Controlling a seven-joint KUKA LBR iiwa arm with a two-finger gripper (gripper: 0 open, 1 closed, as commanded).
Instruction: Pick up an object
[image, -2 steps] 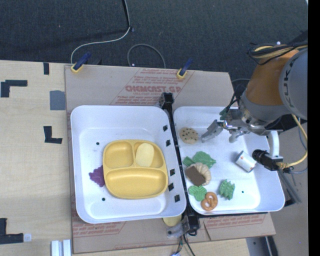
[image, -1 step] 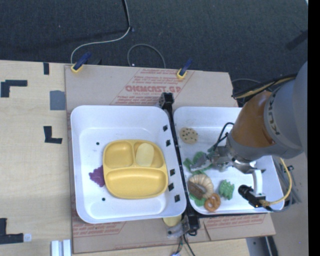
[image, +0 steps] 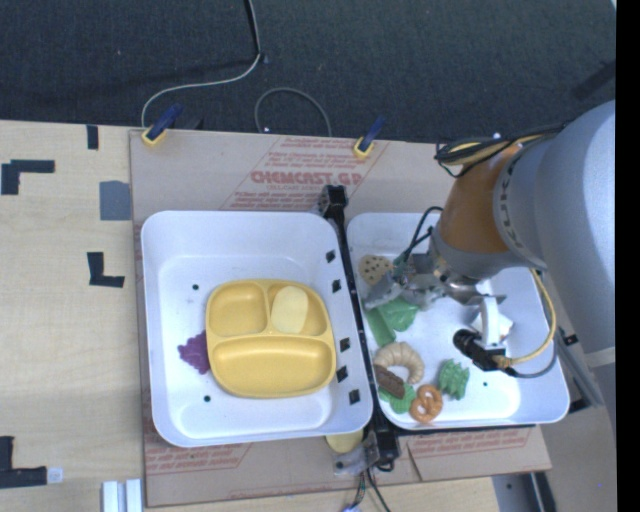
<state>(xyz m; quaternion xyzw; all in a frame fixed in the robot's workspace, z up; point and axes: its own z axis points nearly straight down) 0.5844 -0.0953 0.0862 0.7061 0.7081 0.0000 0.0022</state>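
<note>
My gripper hangs low over the upper left part of the right bin, reaching in from the right. Directly below and touching it in the image lies a green leafy toy. A speckled tan cookie sits just left of the gripper. Lower in the same bin are a pale croissant, a brown bar, a pretzel and a small green piece. I see nothing lifted off the bin floor.
The left bin holds a yellow divided plate with a pale yellow piece in its upper right compartment, and purple grapes beside it. A black cable loops off the wrist. The arm covers the right bin's upper right.
</note>
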